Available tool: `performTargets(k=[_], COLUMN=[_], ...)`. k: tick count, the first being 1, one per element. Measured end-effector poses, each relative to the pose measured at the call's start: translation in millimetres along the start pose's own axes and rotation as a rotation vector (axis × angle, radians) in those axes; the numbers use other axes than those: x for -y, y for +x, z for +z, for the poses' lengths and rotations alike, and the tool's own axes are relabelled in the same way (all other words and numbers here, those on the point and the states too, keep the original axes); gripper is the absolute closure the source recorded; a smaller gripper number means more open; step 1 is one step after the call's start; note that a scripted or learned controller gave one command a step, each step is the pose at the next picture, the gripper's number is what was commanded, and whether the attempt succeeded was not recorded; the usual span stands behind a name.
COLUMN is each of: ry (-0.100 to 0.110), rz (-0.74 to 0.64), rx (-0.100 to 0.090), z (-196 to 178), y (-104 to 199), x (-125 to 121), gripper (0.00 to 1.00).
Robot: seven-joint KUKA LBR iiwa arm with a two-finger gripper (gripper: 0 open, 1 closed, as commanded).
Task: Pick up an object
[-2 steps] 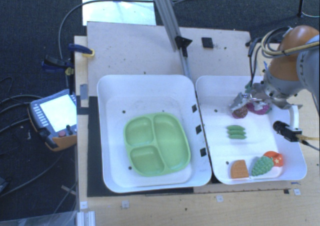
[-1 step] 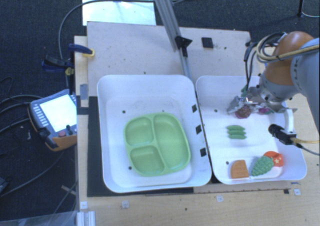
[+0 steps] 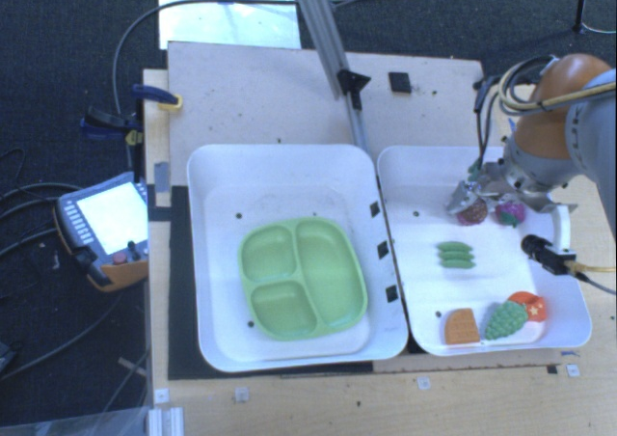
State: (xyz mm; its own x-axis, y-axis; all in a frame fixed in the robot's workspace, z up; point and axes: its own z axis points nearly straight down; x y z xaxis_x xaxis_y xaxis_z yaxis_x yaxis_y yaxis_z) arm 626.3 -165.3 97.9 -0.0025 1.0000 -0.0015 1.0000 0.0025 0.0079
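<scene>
- You are looking at the left bin [image 3: 207, 231], holding a green divided plate [image 3: 303, 278], well to the gripper's left.
- The right bin [image 3: 405, 231] is leaving open floor just left of the gripper [image 3: 469, 204].
- The gripper is sitting low near the far wall; whether it is spread or pinching, you cannot tell.
- A dark reddish object [image 3: 472, 213] is lying right at its tip, a purple one [image 3: 510, 213] just beside it.
- Green pea pods [image 3: 456, 255] are lying nearer you, apart.
</scene>
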Motion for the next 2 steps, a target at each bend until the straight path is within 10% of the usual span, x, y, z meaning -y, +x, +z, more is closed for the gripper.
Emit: performTargets(k=[2], ry=[0.002], rz=[-0.003], rx=[0.0], z=[-92.6], y=[-0.8], x=[1.7], gripper=[1.0])
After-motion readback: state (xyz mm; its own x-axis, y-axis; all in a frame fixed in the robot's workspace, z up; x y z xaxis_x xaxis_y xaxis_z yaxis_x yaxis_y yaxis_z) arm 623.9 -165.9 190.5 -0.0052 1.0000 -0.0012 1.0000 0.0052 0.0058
